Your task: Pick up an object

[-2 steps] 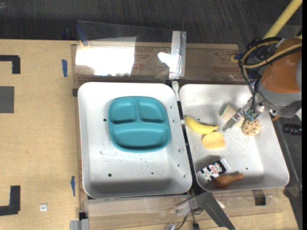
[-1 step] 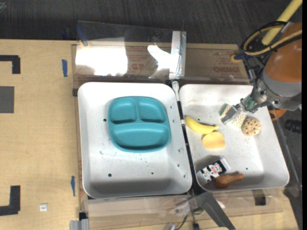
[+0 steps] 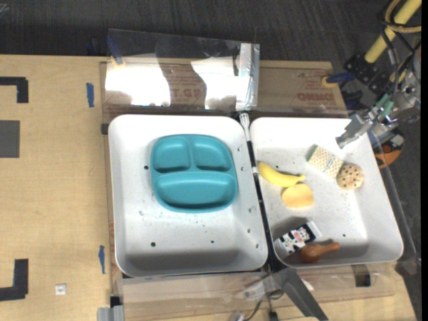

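The gripper (image 3: 350, 134) is hovering just right of the patterned packet (image 3: 325, 159); can't tell its grip, no readable text.

My claw (image 3: 352, 134) hangs over the right bin's (image 3: 381, 199) far corner, above a patterned packet (image 3: 325, 159) and a cookie (image 3: 350, 176); a banana (image 3: 277, 174), a yellow chip (image 3: 298, 196) and a drumstick (image 3: 317, 249) lie nearby. A teal divided plate (image 3: 194, 172) sits in the left bin (image 3: 127, 199).
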Controlling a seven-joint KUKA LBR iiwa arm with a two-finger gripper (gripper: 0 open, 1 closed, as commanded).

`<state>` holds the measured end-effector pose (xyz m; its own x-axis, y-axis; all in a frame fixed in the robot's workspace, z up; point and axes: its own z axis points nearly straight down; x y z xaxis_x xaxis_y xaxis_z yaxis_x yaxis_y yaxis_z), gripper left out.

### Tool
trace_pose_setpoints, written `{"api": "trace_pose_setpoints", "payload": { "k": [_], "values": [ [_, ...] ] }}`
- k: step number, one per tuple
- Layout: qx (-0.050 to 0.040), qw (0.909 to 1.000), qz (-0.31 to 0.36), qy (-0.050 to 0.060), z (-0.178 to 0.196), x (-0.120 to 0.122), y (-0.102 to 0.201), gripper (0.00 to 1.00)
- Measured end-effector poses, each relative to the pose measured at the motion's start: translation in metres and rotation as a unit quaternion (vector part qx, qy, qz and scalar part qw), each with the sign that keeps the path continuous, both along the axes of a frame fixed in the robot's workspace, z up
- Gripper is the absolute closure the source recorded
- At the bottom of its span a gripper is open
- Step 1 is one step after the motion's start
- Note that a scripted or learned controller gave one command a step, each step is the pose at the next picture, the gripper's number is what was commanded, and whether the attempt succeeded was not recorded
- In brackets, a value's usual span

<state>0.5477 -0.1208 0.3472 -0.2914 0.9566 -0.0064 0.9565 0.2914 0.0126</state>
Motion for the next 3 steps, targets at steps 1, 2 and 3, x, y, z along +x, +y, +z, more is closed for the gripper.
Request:
{"api": "trace_pose_setpoints", "payload": {
  "k": [1,2,3],
  "values": [
    [0.0018,0.9985,0.054,0.011,-0.15,-0.001,0.025,0.0],
    [0.0009,0.9985,0.053,0.006,-0.146,0.001,0.024,0.0],
    [-0.0004,0.9973,0.073,0.003,-0.259,-0.015,0.019,0.0]
  ]
}}
